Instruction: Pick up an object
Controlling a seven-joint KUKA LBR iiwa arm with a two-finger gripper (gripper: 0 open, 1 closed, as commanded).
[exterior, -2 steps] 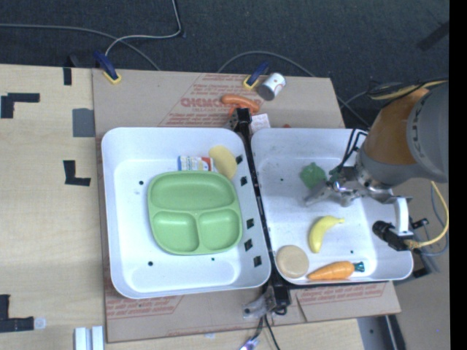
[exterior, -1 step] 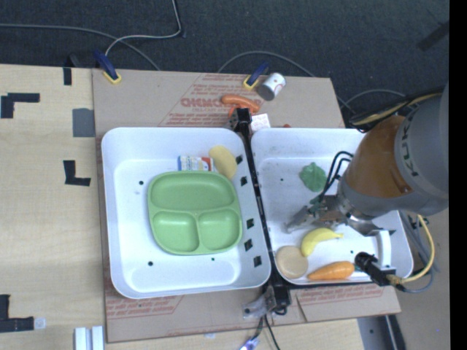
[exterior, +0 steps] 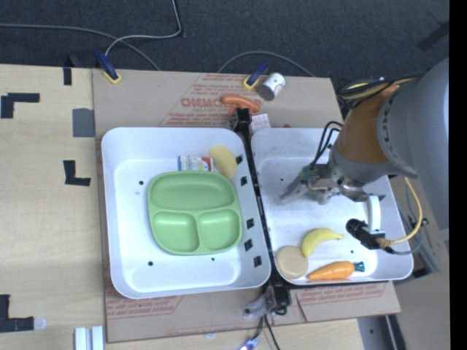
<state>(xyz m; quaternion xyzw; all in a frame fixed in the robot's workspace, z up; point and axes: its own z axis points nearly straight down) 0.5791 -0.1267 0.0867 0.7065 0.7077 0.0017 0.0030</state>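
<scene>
In the left bin [exterior: 120,195] we see a green plate [exterior: 195,212], with a carton [exterior: 194,163] and a yellow piece [exterior: 224,161] at its 12 o'clock. In the right bin [exterior: 281,152] the gripper [exterior: 295,187] hovers released, grasping nothing; banana [exterior: 319,240], cookie [exterior: 291,262] and carrot [exterior: 332,270] lie at its 5 o'clock, well apart.

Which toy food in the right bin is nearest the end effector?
The banana. It lies just below the end effector, while the cookie and carrot sit further down by the bin's front wall.
</scene>
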